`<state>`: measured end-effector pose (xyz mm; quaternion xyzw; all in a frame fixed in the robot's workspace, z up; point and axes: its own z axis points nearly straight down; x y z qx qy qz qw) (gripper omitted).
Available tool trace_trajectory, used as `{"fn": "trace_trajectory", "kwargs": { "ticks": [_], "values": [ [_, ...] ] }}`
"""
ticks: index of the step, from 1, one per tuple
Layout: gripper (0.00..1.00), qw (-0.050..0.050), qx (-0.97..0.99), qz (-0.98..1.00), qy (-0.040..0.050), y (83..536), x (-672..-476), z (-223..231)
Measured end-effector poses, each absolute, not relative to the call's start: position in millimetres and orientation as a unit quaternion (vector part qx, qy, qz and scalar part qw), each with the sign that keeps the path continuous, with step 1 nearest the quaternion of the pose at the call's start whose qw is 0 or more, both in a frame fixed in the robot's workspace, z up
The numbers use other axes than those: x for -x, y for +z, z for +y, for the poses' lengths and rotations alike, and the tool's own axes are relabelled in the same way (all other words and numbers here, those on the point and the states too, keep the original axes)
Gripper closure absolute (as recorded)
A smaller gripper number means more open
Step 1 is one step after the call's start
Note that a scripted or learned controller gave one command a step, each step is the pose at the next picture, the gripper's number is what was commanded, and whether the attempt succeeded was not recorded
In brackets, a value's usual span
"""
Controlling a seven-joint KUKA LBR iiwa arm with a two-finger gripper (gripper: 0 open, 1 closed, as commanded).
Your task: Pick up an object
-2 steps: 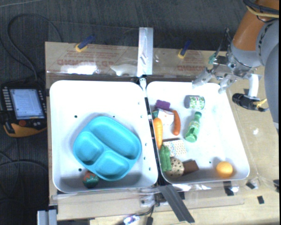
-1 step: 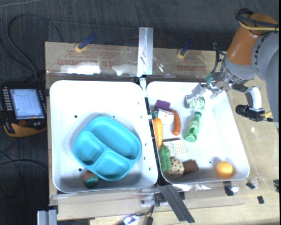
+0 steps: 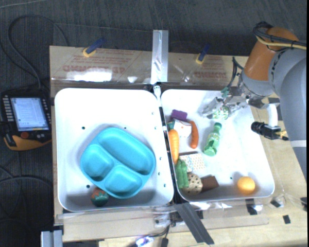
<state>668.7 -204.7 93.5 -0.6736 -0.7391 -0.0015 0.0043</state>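
Arm over the right bin (image 3: 257,158)
The gripper (image 3: 216,107) hovers above the green bottle (image 3: 212,139), its grip state impossible to tell; an orange ball (image 3: 245,184) lies well apart.

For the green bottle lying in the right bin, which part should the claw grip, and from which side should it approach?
Probably grip the green bottle across its wider lower body, coming straight down from above. It lies flat on the floor of the right bin, long axis running near to far, with bare floor on its right side. Close across the width; the orange sausage-like piece sits close on the left.
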Motion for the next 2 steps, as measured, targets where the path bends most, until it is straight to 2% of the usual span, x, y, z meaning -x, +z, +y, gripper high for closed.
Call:
{"fn": "trace_trajectory", "kwargs": {
  "ticks": [1,2],
  "values": [
    [1.00,0.001,0.673,-0.740,-0.0003,106,-669.7,-206],
    [1.00,0.000,0.740,-0.673,0.0010,185,-661.1,-137]
  ]
}}
